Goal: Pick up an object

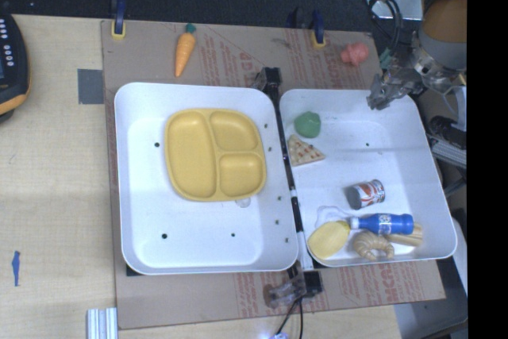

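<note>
The right bin [413, 147] holds a green ball [308, 124], a waffle-patterned wedge [304, 152], a small red and white can [365, 194], a blue bottle [385, 223], a yellow lemon-shaped piece [328, 240] and a tan pretzel-like piece [374, 247]. My gripper [381, 97] hangs over the far right corner of that bin, well away from all of these. Nothing shows between its tips.
A yellow divided plate [214, 152] lies in the left bin [143, 242]. An orange toy carrot [184, 51] and a pink object [355, 53] lie on the brown board behind the bins. A dark device [12, 63] sits at the far left.
</note>
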Action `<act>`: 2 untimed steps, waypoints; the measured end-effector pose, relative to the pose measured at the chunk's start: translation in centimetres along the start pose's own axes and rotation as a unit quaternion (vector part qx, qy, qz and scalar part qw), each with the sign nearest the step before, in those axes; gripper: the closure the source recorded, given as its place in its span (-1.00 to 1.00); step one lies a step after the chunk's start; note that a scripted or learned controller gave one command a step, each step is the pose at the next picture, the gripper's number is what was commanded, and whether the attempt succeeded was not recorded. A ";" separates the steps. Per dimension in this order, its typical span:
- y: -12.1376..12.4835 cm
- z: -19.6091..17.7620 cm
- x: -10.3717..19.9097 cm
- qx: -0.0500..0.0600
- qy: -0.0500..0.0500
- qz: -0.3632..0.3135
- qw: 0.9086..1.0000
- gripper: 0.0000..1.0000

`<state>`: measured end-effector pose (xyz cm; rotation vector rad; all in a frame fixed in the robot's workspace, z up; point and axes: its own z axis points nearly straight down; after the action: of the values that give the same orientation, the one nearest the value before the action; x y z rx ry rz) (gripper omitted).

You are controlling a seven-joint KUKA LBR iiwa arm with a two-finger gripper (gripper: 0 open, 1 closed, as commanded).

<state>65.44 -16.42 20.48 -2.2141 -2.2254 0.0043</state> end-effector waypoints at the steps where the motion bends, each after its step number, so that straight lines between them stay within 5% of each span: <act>1: -5.7 3.5 2.1 0.003 0.001 0.001 1.000 -1.00; 2: -12.0 11.8 -1.1 0.005 0.001 0.003 1.000 -1.00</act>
<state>53.43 -17.54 8.71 -2.2144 -2.2144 0.0124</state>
